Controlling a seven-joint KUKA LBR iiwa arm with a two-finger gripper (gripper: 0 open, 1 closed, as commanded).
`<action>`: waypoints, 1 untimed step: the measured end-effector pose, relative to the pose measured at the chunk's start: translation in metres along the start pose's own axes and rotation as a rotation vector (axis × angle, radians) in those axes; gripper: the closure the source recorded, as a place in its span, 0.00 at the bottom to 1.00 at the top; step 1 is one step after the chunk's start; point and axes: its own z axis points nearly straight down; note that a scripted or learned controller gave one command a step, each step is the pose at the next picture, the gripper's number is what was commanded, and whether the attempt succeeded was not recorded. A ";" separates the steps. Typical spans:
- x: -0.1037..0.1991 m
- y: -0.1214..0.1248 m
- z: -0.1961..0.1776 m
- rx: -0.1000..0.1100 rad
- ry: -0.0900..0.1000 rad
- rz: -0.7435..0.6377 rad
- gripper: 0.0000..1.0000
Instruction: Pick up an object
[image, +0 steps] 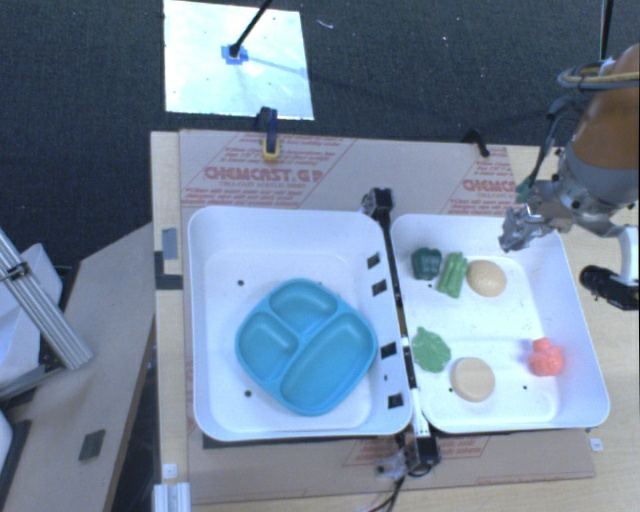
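Note:
The right bin (570, 300) holds several small items: a dark green piece (427, 263), a light green ridged piece (452, 274), a tan round piece (486, 278), a green leafy piece (431, 350), a second tan round piece (472, 379) and a pink-red piece (546, 357). My gripper (520, 230) hangs over the bin's back right part, just up and right of the first tan piece. Nothing shows between its fingers.
The left bin (215, 300) carries a blue divided plate (305, 346). A black clip divider (390, 300) runs between the bins. The arm (600, 140) comes in from the right over the bin's far corner. Cardboard (330, 170) lies under both bins.

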 end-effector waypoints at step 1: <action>0.060 0.010 0.010 0.002 0.001 -0.001 1.00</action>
